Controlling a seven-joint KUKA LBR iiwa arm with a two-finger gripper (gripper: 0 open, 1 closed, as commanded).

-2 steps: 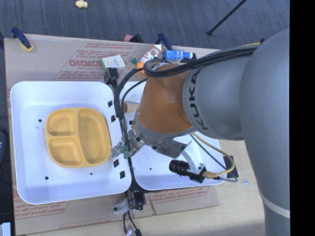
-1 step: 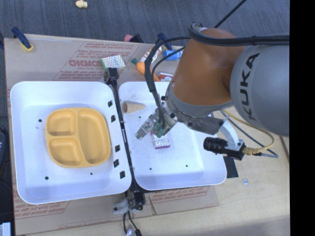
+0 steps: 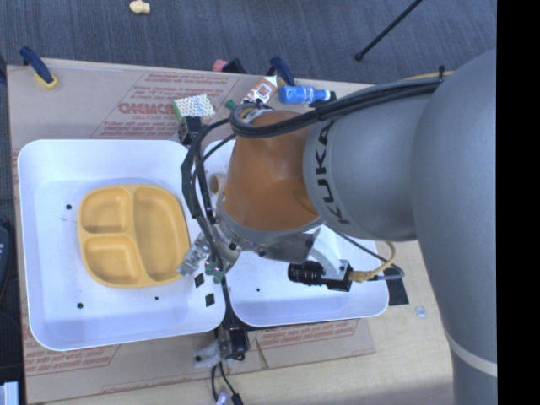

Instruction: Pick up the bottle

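Observation:
My arm (image 3: 337, 167) reaches in from the right, and its grey body and orange band (image 3: 266, 175) cover most of the right bin (image 3: 287, 310). What lies in that bin under the arm is hidden. The gripper (image 3: 201, 261) points down at the wall between the two bins, close to the right edge of a yellow divided plate (image 3: 133, 234). That plate lies flat in the left bin (image 3: 42, 192).
Blue clamps (image 3: 297, 94) and small bits of hardware sit along the far edge of the cardboard-covered bench (image 3: 126, 99). Black cables (image 3: 196, 184) loop down the arm's left side. A black connector (image 3: 319, 274) sticks out under the wrist over the right bin.

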